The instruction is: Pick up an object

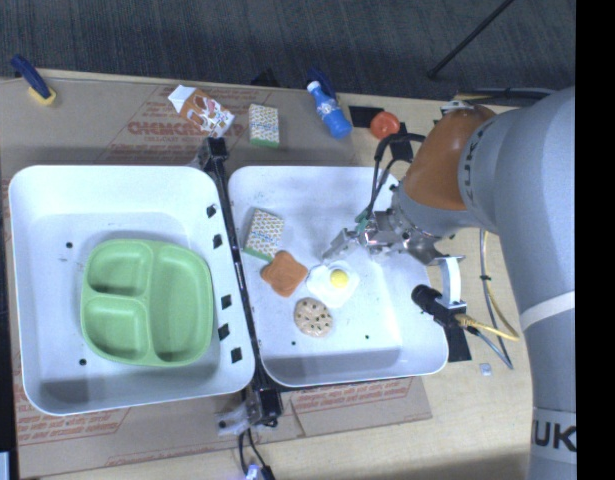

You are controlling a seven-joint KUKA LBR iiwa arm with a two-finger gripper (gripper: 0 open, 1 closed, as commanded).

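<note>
In the right bin (407, 353) lie a toy fried egg (335, 282), an orange-brown toast piece (284, 272), a speckled cookie (313, 316) and a patterned packet (264, 232). My gripper (345, 244) reaches in from the right. It hangs just above and to the right of the fried egg, near the bin's middle. I see nothing held in it. The grey arm with its orange band (442, 168) covers the bin's right rim.
The left bin (47, 198) holds a green divided plate (147, 301). Behind the bins on the bench lie a snack bag (200, 111), a small packet (264, 125), a blue bottle (330, 111) and an orange-red ball (385, 124). Cables run by the right bin's right edge.
</note>
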